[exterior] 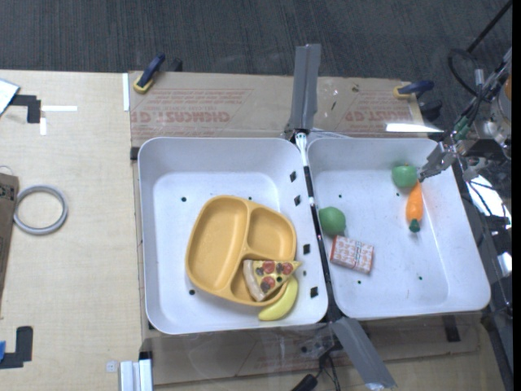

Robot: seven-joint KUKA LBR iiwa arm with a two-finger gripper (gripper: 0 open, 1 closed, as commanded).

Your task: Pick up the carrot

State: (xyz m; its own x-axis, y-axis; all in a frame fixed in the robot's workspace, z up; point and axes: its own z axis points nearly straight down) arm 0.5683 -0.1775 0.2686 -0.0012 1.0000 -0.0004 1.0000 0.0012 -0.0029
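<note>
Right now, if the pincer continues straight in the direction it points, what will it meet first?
Probably the green ball: the pincer points left and slightly down toward it, and the carrot lies just below that line. Height is unclear from this slanted view.

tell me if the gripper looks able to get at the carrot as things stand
Probably yes: the carrot lies uncovered in the right bin, the gripper just above it; only a green ball sits close by.
</note>
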